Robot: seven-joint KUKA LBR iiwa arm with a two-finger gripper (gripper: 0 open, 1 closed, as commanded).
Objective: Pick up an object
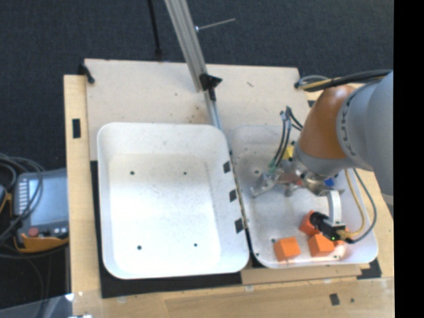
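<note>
Three orange blocks (287, 249) lie at the near edge of the right bin (265, 138), none lifted yet, and the jaws (268, 181) hang apart from them, their state I cannot tell.

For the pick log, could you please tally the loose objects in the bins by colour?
Orange blocks: 3, in the right bin: one at its front, one beside that, one behind them, partly hidden by the arm's cables
Other colours: 0
Total: 3

white bins (165, 138), orange blocks (287, 248)
</note>
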